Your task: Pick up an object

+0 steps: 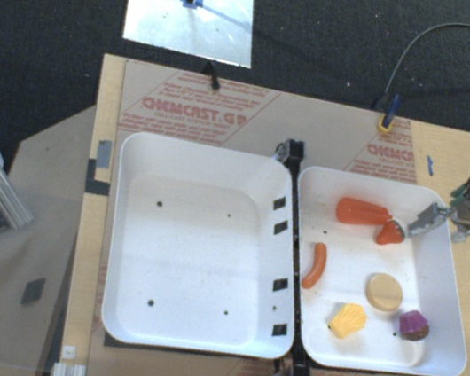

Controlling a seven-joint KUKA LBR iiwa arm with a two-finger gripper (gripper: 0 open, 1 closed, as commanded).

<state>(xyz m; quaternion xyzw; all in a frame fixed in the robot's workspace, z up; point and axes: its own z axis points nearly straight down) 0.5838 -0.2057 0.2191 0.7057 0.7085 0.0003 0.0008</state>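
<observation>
Six toy foods lie on the floor of the right bin (451, 342): a carrot (361, 213), a strawberry (390, 233), a hot dog sausage (316, 265), a round cream biscuit (384, 292), a yellow corn piece (348, 320) and a purple piece (413, 325), while the left bin (119, 234) holds none of them. The gripper (415, 223) reaches in over the right bin's far corner with its tip just beside the strawberry, and I cannot tell whether it is parted or closed. Nothing looks lifted, so the pick itself seems yet to be made
</observation>
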